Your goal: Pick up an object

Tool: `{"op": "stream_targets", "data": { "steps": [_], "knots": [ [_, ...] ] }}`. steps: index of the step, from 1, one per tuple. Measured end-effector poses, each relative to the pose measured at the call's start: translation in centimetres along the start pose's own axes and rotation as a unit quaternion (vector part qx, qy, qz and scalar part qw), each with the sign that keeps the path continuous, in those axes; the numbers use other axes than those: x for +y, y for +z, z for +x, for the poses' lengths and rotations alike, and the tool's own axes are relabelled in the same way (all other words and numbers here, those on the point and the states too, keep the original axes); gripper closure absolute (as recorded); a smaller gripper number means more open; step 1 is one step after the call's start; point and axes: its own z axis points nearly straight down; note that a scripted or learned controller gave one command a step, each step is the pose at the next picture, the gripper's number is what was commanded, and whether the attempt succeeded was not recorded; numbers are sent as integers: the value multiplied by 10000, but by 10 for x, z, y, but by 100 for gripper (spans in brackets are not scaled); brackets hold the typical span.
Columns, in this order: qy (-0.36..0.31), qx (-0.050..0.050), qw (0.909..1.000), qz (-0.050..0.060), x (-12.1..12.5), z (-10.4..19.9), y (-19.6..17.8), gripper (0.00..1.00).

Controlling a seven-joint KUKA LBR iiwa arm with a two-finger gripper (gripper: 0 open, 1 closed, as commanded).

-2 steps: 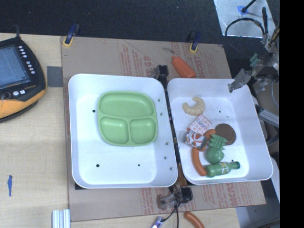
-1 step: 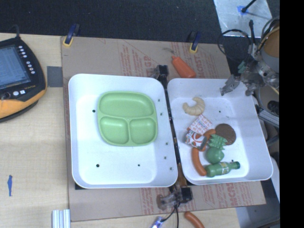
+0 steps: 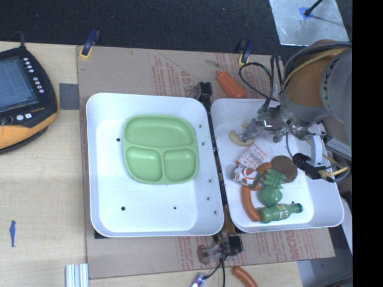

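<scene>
The arm (image 3: 317,79) enters from the right and bends down over the far part of the right bin (image 3: 326,217). Its gripper (image 3: 263,126) sits low over the bin's upper left area; whether it is released or clenched cannot be told from this angle, and nothing is seen caught in it. Just beside it, toward the left wall of the bin, lies a pale banana-shaped piece (image 3: 239,139). Nearer the camera and below the gripper lies a red and white wrapper (image 3: 247,165), with a brown disc (image 3: 284,167) to its right. A green pepper-shaped toy (image 3: 271,187) rests against the disc's lower edge. An orange sausage (image 3: 248,203) lies below the wrapper, and a green bottle (image 3: 277,211) lies on its side at the near wall, touching the sausage's end. All these items are apart from the gripper, the banana-shaped piece being closest. The left bin (image 3: 102,160) holds a green divided plate (image 3: 160,148), upright and flat. An orange carrot-shaped item (image 3: 230,85) lies on the cardboard beyond the right bin. A handheld control unit (image 3: 21,100) rests at the bench's left edge.
</scene>
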Motion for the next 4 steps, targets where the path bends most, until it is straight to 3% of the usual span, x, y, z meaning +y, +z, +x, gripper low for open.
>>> {"op": "stream_targets", "data": {
  "steps": [1, 2, 3, 4],
  "knots": [
    [-1, 4, 10000, 42, -38, -16, -14, 0],
    [5, -8, 10000, 30, -132, 20, 4, 0],
    [-25, -12, 10000, 25, -132, 19, -6, 100],
    [2, 13, 10000, 23, -141, 58, -96, 100]
  ]
}}
